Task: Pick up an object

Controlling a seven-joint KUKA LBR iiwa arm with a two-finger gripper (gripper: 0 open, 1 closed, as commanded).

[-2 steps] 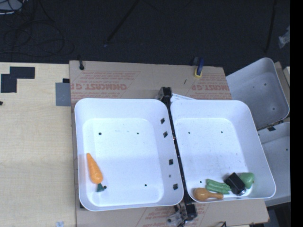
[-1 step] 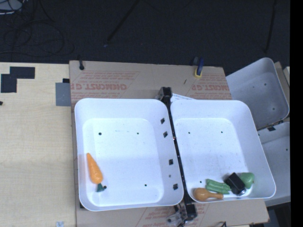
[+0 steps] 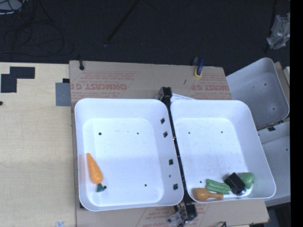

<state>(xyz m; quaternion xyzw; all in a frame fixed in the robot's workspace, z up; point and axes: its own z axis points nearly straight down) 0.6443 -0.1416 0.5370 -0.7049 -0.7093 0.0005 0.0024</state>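
On the desk, two shallow white bins sit side by side on a cardboard sheet. Left bin contains one item: an orange toy carrot with a small green top, lying near the front-left corner and clear of the wall. Right bin contains a cluster at its front-right corner: a yellow-orange pear-shaped item, a green pod-like item, a black block and a green rounded item. These four lie touching or just beside one another, the black block partly over the green pieces.

Task status, as judged: not begun. Every candidate object rests on a bin floor; none is lifted. Selection, approach, grasp and lift all remain to be done. The carrot lies alone and looks the easier pick; the cluster risks a crowded grasp.

Tool: its opening cannot be told from this view, and no object can be reported as held or touched by it.
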